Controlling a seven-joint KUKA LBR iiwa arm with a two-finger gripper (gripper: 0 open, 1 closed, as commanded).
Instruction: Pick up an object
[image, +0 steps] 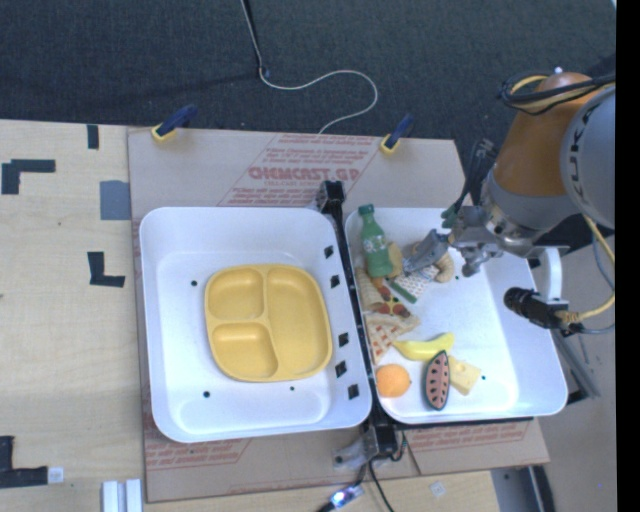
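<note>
Honestly, the near-left corner of the right bin (520, 385) is crowded: 1 orange (393, 380), 1 watermelon slice (437, 380), 1 cheese wedge (463, 374), 1 banana (423, 347). Farther back, 1 green bottle (375, 241) lies touching other pieces, so a grab could skid. 1 yellow plate (268, 322) fills the left bin (165, 250). The gripper (432, 256) hovers beside the bottle; its state I cannot tell.

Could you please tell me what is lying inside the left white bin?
A yellow divided plate lies flat in the left bin. The bin floor beneath it is covered.
</note>
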